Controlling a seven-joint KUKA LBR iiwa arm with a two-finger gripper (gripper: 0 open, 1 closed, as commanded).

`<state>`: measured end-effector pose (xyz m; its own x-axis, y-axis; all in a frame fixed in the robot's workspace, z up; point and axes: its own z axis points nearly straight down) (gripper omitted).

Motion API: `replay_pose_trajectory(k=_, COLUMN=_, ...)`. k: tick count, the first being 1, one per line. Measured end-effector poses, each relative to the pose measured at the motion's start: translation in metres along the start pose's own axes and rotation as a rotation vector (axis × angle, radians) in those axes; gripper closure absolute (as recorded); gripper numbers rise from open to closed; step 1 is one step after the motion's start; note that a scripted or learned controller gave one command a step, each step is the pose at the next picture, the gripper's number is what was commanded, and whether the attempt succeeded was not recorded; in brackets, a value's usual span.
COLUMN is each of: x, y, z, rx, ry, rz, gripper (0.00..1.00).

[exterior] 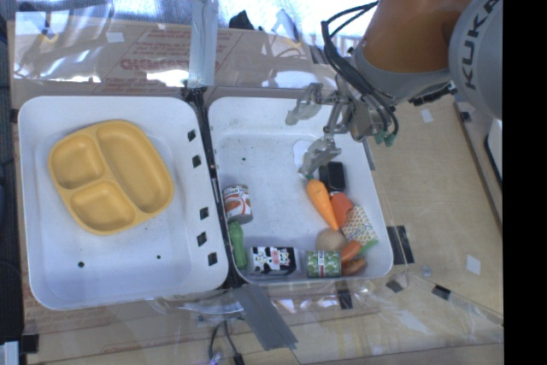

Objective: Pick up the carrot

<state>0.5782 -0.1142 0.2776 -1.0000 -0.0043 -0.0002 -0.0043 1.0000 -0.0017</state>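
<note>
The carrot (322, 203) is orange and tapered. It lies in the right bin (265, 141) near that bin's right wall, with its narrow end pointing up-left. My gripper (318, 156) hangs over the right bin just above the carrot's upper end, close to it; nothing is visibly held. A black object (335, 175) sits right beside the gripper's tip and the carrot's top. The grey arm with its orange band (419, 13) reaches in from the upper right.
Crowded against the carrot are a red-orange item (343, 206), a patterned packet (361, 226), a round tan item (329, 239) and a green can (323, 264). A black-and-white carton (273, 260), a green vegetable (237, 253) and a small can (238, 203) lie lower left. A yellow divided plate (107, 175) rests in the left bin (34, 252).
</note>
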Motion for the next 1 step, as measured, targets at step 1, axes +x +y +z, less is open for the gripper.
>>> replay_pose_trajectory(k=1, x=0.0282, y=-0.0339, z=0.1539, rx=-0.003, ry=0.01, rz=0.248, gripper=0.0)
